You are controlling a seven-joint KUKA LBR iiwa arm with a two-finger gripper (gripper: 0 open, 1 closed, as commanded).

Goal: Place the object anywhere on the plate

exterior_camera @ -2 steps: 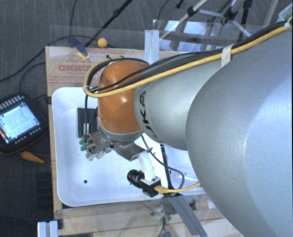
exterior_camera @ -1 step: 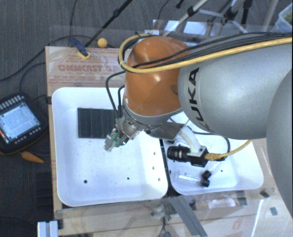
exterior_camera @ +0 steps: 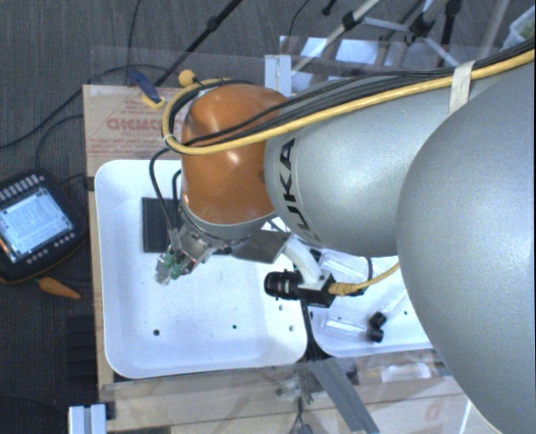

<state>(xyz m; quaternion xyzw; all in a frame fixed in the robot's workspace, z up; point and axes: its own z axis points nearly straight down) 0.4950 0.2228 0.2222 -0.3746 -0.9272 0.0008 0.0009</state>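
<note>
My gripper (exterior_camera: 170, 267) hangs low over the left white bin (exterior_camera: 123, 333), toward its left middle, under the orange wrist band (exterior_camera: 224, 161). Something small and greenish shows at its tip; I cannot tell what it is or whether it is held. A dark flat rectangular piece (exterior_camera: 153, 224) lies on the bin floor just above and left of the gripper, partly hidden by the wrist. The big grey arm covers much of the left bin's back and most of the right bin.
The right bin (exterior_camera: 403, 337) holds a small black item (exterior_camera: 374, 325) and some clear pieces. A black cylinder (exterior_camera: 286, 285) with a yellow cable sticks out of the arm over the bins' divide. A control pendant (exterior_camera: 28, 224) lies left of the bench.
</note>
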